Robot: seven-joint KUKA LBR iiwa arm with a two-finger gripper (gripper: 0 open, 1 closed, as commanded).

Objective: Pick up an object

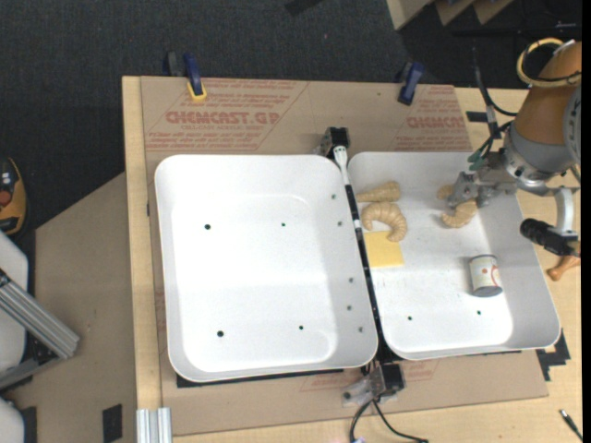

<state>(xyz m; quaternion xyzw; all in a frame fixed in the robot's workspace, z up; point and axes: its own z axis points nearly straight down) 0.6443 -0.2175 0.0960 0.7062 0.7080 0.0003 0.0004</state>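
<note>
My gripper (471,190) hangs low over the far right part of the right bin (434,335). A tan croissant-shaped piece (456,214) lies directly under and just in front of it, partly covered by the gripper. Whether they touch is unclear. Two more tan croissant-shaped pieces lie by the bin's left wall, one (379,193) further back and one (384,218) nearer. A yellow square block (384,250) sits just in front of them. A small grey cylinder (484,276) lies toward the right side of the bin.
The left bin (185,247) sits beside the right one, their walls meeting along a dark seam. Both rest on a brown board (240,109) held by blue clamps (194,74) at the back. The arm's orange-banded wrist (549,109) stands over the bin's far right corner.
</note>
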